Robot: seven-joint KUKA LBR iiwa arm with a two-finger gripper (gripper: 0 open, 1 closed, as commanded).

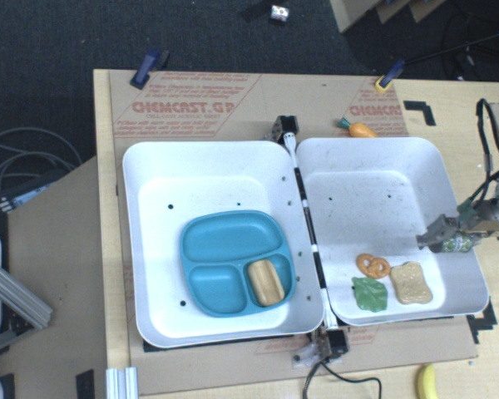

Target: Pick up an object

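camera view | gripper (439, 238) at 3 o'clock of right bin (349, 173), whether spread or closed cannot be told | pretzel (373, 265), green piece (369, 293), tan toast (411, 283) at 5 o'clock of that bin | left bin (150, 181): blue tray (224, 239) with bread roll (266, 282) in its 4 o'clock compartment
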